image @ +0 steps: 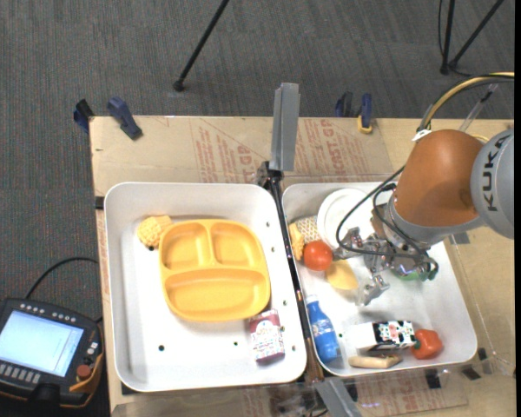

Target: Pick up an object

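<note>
My gripper (359, 266) hangs low over the middle of the right bin (462, 307), below the arm's orange band (437, 179). It is open, and nothing sits between its fingers. A pale yellow food piece (340, 276) lies just left of the fingertips, touching or nearly touching them. A red tomato (318, 254) rests beside that piece. Something green (410, 272) peeks out under the wrist, mostly hidden.
The right bin also holds a white plate (337, 214), a waffle piece (301, 230), a blue bottle (321, 328), a black-and-white toy (391, 333), a red pepper (427, 344) and a beige stick (373, 362). In the left bin (126, 320) are a yellow divided tray (214, 268), corn (153, 230) and a small carton (267, 337).
</note>
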Motion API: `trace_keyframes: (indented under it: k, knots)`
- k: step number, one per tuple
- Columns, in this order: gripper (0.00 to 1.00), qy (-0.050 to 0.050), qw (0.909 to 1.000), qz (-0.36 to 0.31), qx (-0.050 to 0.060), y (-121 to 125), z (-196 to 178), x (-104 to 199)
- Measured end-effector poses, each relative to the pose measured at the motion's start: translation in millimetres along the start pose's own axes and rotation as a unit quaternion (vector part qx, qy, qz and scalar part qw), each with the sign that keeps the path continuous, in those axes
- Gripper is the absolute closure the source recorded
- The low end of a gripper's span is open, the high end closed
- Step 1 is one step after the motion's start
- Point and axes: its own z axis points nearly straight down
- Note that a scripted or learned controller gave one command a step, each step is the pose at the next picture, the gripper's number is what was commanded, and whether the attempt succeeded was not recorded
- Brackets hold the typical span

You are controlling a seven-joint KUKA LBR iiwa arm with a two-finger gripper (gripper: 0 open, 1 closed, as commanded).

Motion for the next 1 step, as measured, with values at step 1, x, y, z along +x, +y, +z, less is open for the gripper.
trace_keyframes:
  k: [1]
  knots:
    - [0.00, -0.004, 0.9974, -0.071, -0.006, -69.9, -3.2, 12.6]
